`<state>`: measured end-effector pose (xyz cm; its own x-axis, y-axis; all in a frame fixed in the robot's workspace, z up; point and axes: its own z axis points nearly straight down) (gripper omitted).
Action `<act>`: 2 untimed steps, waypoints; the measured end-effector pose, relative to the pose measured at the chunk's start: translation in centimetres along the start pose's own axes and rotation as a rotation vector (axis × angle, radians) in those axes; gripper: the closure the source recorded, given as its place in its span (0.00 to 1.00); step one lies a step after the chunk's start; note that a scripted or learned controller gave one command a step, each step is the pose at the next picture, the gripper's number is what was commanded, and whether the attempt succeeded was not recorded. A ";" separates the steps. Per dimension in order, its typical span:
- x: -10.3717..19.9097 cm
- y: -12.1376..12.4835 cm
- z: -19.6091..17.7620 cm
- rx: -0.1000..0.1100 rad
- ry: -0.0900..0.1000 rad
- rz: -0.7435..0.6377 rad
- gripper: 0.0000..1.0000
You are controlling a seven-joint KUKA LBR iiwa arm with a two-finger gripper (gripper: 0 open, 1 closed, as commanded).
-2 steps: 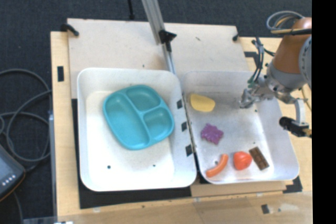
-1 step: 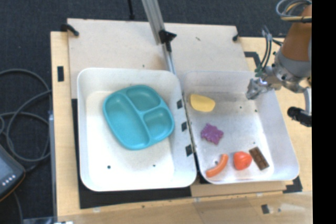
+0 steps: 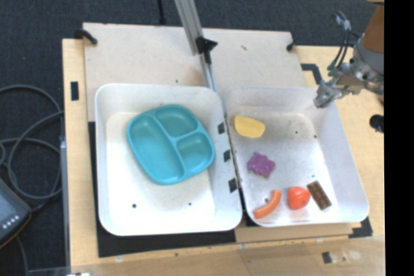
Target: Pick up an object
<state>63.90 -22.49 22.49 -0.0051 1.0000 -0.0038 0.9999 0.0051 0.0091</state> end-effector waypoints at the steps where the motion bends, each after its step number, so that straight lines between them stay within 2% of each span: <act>1: -0.2 0.1 -4.8 0.002 0.001 -0.001 1.00; 2: 5.0 -1.4 -3.6 0.009 0.004 -0.001 1.00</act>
